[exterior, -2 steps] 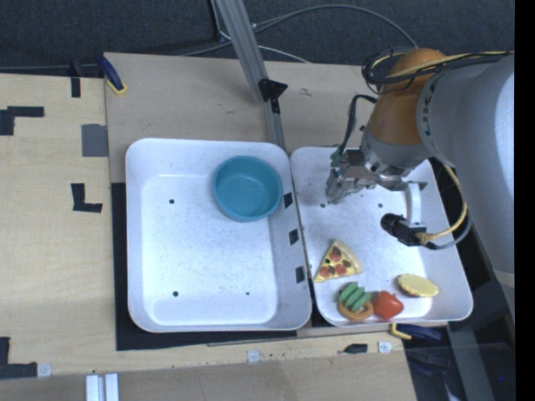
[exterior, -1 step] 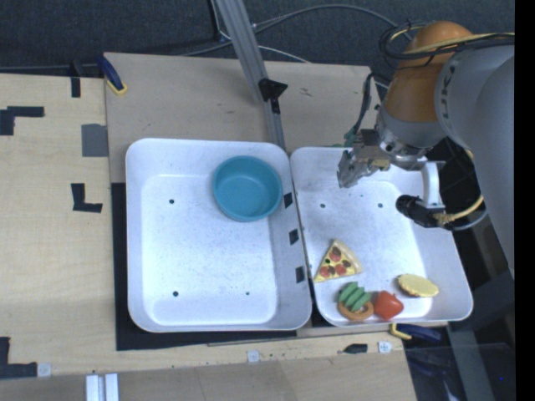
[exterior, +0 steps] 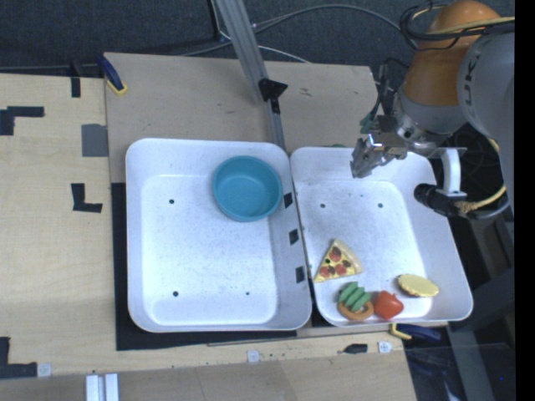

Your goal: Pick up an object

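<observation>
The right bin [exterior: 380, 224] lies open across its far and middle floor; pizza [exterior: 338, 262], greens [exterior: 354, 299], tomato [exterior: 387, 306] and cookie [exterior: 416, 286] crowd its near edge. The bowl [exterior: 247, 188] blocks the left bin's [exterior: 167, 249] far side.

I see the tan bench [exterior: 50, 224] carrying two white bins [exterior: 159, 303] side by side on a black mat [exterior: 119, 266].

Grey arm reaching in from right, claw [exterior: 364, 167] angled downward (nothing between fingers)

Fixed overhead camera, slanted, both bins [exterior: 150, 224]
</observation>
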